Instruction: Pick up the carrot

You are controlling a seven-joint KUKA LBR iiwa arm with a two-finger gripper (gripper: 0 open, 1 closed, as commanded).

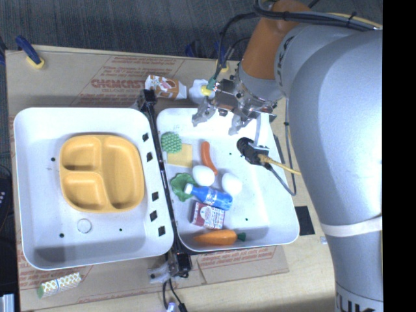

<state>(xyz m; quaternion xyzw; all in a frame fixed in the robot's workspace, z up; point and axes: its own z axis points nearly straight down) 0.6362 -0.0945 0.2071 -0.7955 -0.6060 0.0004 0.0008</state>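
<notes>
The carrot (216,238), orange with a green stub at its right end, lies flat along the near wall of the right bin (281,208). My gripper (218,121) hangs over the far end of the same bin, well away from the carrot, with several items between them. Its two fingers are spread open and nothing is between them. A thin red-orange sausage (208,156) lies just below the gripper.
Mid-bin lie a green scrubber (171,141), a yellow block (182,155), two white eggs (203,175), a blue bottle (212,196), a green leaf (180,183) and a maroon carton (208,216). The left bin holds a yellow divided plate (102,171).
</notes>
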